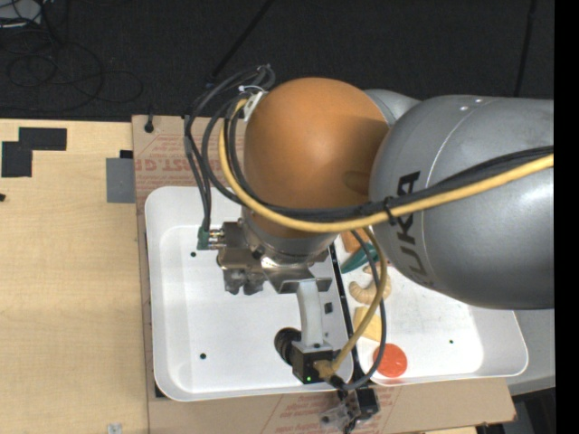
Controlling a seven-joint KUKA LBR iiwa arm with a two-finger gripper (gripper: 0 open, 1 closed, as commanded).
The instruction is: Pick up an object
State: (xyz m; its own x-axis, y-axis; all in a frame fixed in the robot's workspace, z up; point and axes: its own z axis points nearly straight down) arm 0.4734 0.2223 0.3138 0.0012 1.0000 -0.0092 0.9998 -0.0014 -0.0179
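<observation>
Gripper (242,283) over bare bin (181,333) floor, state cannot be told; orange disc (391,362) well apart, right; risk: empty grasp.

Even, moderately bright light falls from above on the pale bench (63,287) and the white bin (181,324), which is not blown out. The floor (136,43) behind is nearly black, with its cables only faintly visible. The arm (470,197) shows a broad, soft sheen, and its orange band (308,143) darkens toward the lower edge. Diffuse shadow lies on the bin under the arm. Focus is slightly soft throughout.
</observation>
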